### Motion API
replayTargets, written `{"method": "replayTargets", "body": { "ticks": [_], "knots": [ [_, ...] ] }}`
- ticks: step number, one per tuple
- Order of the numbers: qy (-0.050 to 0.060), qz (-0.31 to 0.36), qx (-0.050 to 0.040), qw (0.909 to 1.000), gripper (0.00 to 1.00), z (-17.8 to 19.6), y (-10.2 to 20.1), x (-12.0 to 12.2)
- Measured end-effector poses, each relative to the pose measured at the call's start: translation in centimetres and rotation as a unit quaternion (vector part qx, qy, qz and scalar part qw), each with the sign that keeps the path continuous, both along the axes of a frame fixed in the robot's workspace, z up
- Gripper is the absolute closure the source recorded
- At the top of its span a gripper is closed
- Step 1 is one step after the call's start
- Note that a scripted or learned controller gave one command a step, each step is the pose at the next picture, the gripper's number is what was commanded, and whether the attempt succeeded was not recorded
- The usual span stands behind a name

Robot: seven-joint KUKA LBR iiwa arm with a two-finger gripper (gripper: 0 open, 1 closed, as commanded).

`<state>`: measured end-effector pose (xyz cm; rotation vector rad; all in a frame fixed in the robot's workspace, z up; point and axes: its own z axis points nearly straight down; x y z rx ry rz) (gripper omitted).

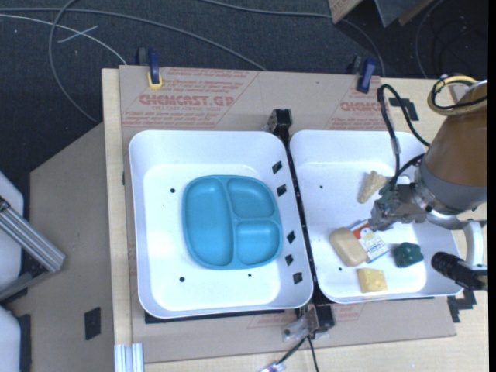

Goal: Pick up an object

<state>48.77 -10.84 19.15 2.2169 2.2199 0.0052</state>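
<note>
The right bin (333, 161) holds several small objects: a pale beige wedge (373, 184), a tan rounded block (348, 246), a small red-and-white packet (372, 243), a dark green lump (406, 254) and a yellow cube (373, 280). My gripper (390, 210) reaches in from the right and hangs low over the bin, its tips just above the red-and-white packet and right of the tan block. Nothing shows between its fingers.
The left bin (155, 208) holds a blue divided plate (232, 221). A row of black clips (285, 200) marks the divider between the bins. Cables (395, 130) trail over the right bin's back edge. The arm body (461, 161) covers the bin's right side.
</note>
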Motion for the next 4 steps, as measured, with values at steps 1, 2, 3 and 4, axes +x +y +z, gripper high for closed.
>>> {"method": "replayTargets", "body": {
  "ticks": [1, 2, 3, 4],
  "knots": [
    [0.001, 0.0, 0.0002, 1.0, 1.0, 1.8, 0.0, 0.1],
    [0.002, 0.003, 0.0016, 1.0, 1.0, 2.9, 5.6, 0.4],
    [0.002, 0.003, 0.0017, 1.0, 1.0, 2.7, 12.0, 1.4],
    [0.002, 0.003, 0.0019, 1.0, 1.0, 3.8, 17.9, 2.4]
  ]
}}
